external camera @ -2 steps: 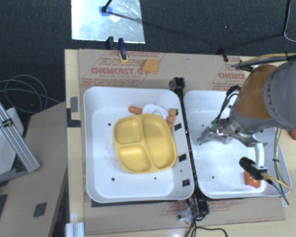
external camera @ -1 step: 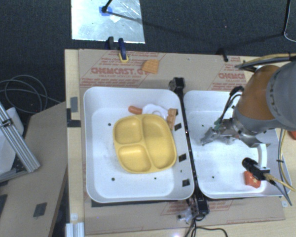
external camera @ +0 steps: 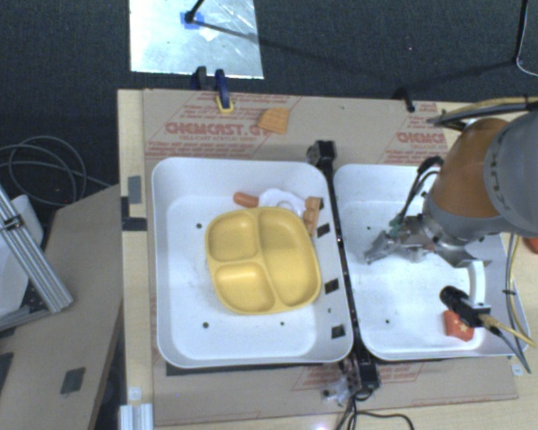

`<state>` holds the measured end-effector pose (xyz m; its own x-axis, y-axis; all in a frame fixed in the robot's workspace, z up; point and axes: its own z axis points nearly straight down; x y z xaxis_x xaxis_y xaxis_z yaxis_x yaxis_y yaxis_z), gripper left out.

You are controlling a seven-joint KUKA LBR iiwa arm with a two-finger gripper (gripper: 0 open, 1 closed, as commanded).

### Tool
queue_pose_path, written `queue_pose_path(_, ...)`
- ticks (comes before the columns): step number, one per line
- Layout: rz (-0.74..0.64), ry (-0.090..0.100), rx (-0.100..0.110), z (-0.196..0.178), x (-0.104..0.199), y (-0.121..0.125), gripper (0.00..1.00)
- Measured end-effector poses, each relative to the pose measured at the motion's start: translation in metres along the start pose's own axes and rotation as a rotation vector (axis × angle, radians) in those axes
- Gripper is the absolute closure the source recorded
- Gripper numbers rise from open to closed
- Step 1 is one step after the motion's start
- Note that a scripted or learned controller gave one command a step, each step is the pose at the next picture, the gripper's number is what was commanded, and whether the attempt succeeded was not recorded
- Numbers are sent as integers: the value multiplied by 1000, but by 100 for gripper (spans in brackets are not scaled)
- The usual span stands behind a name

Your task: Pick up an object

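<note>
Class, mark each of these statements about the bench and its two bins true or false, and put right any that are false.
1. The yellow plate lies in the left bin. True.
2. The tool hangs over the left bin. False: it is over the right bin.
3. The plate has two compartments. False: it has three.
4. A small orange piece lies in the left bin, just beyond the plate's far edge. True.
5. The tan square piece lies inside the right bin. False: it lies on the cardboard beyond the bins.
</note>
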<state>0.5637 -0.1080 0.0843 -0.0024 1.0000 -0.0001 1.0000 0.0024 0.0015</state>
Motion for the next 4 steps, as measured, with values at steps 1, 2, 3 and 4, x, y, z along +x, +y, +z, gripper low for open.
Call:
queue_pose_path(1,0,0,0,0,0,0,0)
queue_pose_path(2,0,0,0,0,0,0,0)
queue_pose_path(3,0,0,0,0,0,0,0)
queue_pose_path(4,0,0,0,0,0,0,0)
